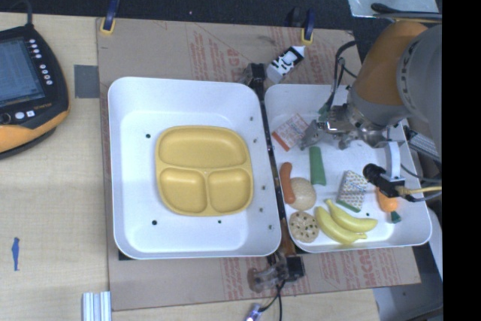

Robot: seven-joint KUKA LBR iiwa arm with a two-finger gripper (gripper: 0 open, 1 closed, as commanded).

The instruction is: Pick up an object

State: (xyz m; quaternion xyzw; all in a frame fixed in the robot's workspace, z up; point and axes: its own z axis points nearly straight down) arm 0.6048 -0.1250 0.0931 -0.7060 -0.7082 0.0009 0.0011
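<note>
From the overhead camera view, we find the gripper (322, 133) over the right bin (421, 238), toward its 11 o'clock corner. Whether it grips anything we cannot tell. A green cylinder (317, 165) lies just at its 6 o'clock, bananas (342, 222) further below. The left bin (124, 162) holds a yellow divided tray (204, 169).

Two white bins are seen side by side on the bench. A yellow divided tray (204, 168) is set in the left bin (128, 229). In the right bin (412, 238) are laid bananas (342, 222), a cookie (303, 225), a green stick (317, 165) and a hot dog (286, 183). The gripper (325, 130) is held above this bin's upper part.
</note>
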